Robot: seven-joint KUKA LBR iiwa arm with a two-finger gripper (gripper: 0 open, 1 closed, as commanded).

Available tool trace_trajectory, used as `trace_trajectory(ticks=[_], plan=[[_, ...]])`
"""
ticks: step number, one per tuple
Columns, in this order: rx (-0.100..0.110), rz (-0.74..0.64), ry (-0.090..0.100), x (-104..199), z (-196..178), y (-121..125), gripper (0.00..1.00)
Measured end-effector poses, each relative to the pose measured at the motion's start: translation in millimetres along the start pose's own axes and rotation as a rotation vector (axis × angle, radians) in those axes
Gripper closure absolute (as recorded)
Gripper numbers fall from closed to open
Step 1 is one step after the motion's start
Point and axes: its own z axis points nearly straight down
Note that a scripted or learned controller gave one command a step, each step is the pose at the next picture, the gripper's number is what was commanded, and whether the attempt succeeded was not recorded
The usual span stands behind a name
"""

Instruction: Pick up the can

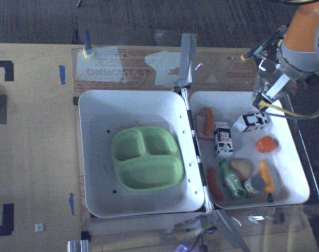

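Observation:
A small black-and-white can (223, 140) lies in the middle of the right bin (298, 164). My gripper (263, 102) hangs over the bin's far right part, up and to the right of the can and apart from it. It sits just above a black-and-white carton (251, 122). Nothing shows between the gripper and the can.
Around the can lie an orange-red strip (206, 123), an orange lump (265, 144), a potato (242, 168), a green bottle (232, 180), a carrot (267, 178), a grey round thing (256, 185) and a red chili (214, 185). A green divided plate (147, 158) fills the left bin (91, 140).

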Motion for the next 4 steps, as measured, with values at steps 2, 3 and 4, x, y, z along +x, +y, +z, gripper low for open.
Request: trace_trajectory(ticks=[2, 3, 4], plan=[[0.001, -0.06, 0.001, -2, 24, -33, 1.0], [0.002, -0.033, 0.001, -29, 8, -93, 1.0], [-0.001, 0.213, 0.001, 12, 4, -32, 1.0]])
